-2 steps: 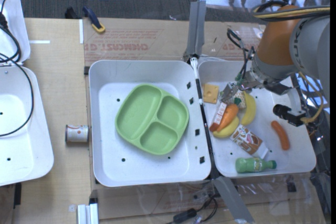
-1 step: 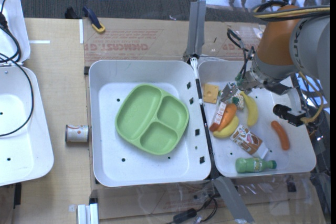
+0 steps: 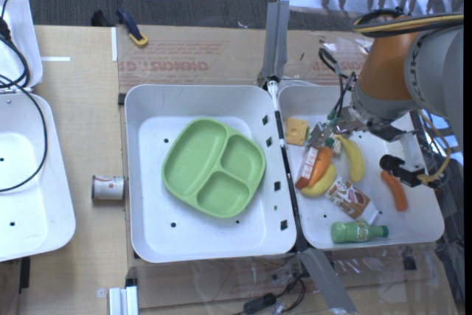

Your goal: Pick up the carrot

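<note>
Crowded right bin (image 3: pixel 435 229): carrot (image 3: pixel 318 166) near its left wall, lying against a banana (image 3: pixel 321 181). Open floor toward the right rim. Jaws (image 3: pixel 325 133) just above the carrot; opening impossible to tell, nothing visibly held.

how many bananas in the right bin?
2. One banana lies under the gripper, toward the bin's middle. The other lies just left of it, partly under the carrot. The arm could hide more.
</note>
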Motion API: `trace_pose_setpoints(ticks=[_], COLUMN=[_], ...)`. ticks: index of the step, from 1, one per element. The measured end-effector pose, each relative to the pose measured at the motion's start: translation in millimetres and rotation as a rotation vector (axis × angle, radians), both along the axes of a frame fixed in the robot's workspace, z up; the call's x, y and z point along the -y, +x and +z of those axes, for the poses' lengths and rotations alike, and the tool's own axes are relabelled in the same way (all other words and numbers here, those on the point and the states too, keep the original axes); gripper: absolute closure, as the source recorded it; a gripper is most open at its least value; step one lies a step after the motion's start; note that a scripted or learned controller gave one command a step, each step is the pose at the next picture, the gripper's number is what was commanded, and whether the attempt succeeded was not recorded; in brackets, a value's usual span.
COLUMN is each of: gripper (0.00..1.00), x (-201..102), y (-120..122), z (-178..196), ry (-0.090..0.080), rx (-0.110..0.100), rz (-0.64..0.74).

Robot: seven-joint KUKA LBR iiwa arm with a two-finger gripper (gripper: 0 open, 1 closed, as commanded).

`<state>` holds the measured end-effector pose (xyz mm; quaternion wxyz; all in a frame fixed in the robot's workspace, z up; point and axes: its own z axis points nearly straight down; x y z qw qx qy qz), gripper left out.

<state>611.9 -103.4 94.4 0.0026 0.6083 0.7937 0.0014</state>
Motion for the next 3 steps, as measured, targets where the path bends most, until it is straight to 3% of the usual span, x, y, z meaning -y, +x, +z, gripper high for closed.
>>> trace_pose_setpoints(ticks=[1,2,3], gripper=[0.00,0.00,1.00], x=[-35,26,28], y=[41,-13,-13], z=[98,-4,6], ry=[-0.001,0.000,0.000], rx=[-0.003,-0.008,-0.006], rz=[0.078,0.292,0.286])
